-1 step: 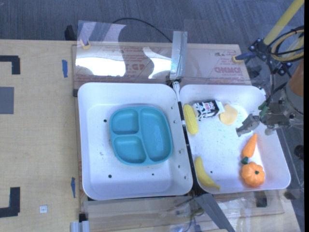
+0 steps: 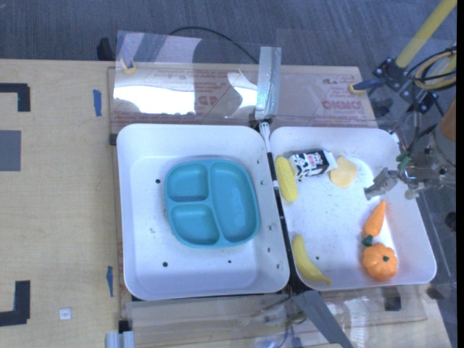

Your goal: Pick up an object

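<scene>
Arm: enters from the right edge, little of its body in frame | Gripper [image 2: 389,180]: low at the right side of the right-hand bin, metal fingers angled toward the left | Grasp: nothing seen between the fingers | Finger spacing: too blurred to read
</scene>
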